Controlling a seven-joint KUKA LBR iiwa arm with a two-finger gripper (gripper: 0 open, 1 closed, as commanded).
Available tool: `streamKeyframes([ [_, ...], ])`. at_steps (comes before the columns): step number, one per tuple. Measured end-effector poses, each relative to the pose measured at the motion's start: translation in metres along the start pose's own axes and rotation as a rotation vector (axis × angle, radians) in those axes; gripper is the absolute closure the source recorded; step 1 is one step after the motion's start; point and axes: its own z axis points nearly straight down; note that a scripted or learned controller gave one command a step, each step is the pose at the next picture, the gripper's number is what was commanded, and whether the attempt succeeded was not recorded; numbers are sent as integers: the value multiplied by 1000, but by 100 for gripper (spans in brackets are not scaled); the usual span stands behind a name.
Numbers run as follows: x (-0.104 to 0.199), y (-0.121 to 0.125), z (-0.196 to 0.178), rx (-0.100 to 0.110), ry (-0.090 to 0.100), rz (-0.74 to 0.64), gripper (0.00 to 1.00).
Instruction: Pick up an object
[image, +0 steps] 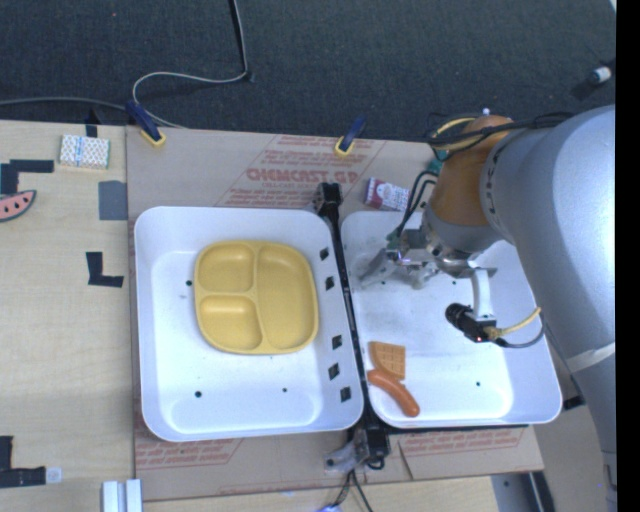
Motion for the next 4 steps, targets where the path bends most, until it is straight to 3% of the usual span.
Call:
streamKeyframes([
  [1, 0, 0, -10, -1, -2, -1, 100],
  [2, 109, -83, -99, 2, 1, -2, 100],
  [3, 108, -84, -98, 3, 0, -1, 0],
  [4, 49, -38, -98, 3, -2, 1, 0],
])
